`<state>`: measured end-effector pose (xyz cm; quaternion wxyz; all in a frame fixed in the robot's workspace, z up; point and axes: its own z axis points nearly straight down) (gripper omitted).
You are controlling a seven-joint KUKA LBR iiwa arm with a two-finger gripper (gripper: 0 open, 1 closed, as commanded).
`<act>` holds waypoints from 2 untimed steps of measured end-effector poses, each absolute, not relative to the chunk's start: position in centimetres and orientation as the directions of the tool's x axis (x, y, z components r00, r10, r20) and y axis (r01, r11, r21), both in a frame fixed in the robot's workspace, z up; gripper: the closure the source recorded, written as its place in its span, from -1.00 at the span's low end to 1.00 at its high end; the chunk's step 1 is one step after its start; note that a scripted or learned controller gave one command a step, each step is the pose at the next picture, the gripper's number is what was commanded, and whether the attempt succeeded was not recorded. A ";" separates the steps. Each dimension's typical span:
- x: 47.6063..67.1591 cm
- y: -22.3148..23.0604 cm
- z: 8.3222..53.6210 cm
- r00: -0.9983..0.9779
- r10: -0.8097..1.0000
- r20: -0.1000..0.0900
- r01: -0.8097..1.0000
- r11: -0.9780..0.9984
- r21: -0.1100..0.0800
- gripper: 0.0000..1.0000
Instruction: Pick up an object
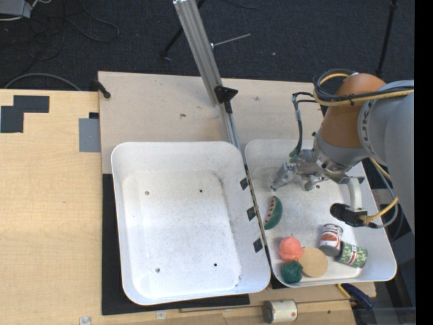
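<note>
My gripper (292, 183) hangs over the back part of the right bin (385, 266), fingers spread open and nothing between them. A watermelon-slice toy (272, 212) lies just below and left of it, beside the bin's left wall. Toward the front of the same bin sit a pink-red ball (291, 248), a dark green ball (292, 271), a tan round disc (314, 262), a red and white can (330, 237) and a green can (352, 254) on its side. The gripper touches none of them.
The left bin (122, 156) stands next to the right one, with black clips (251, 212) along the shared edge. A slanted aluminium bar (203, 53) rises behind the bins. A black cable end (346, 214) hangs off the arm over the right bin.
</note>
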<state>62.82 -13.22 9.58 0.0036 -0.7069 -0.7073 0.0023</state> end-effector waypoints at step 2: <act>64.0 -13.3 16.6 -0.001 1.000 -0.001 1.000 0.001 0.004 1.00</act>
